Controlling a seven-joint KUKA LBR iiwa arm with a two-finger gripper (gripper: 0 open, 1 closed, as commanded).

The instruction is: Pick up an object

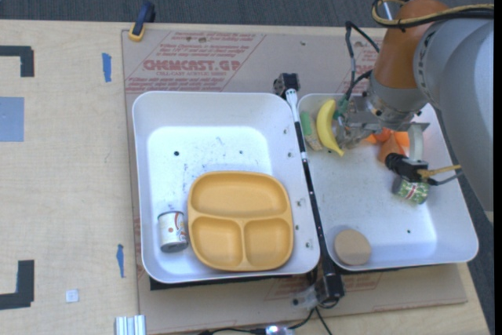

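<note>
In the camera view the pincer (351,128) is low in the right bin (451,247), just beside the banana (327,126) at the bin's far left corner. I cannot tell its state or if it has hold of anything. The step looks like grasping; next, a firm hold before lifting.

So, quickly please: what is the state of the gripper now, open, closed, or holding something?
Gripper: cannot be told. It is low in the right bin, next to the banana.
</note>
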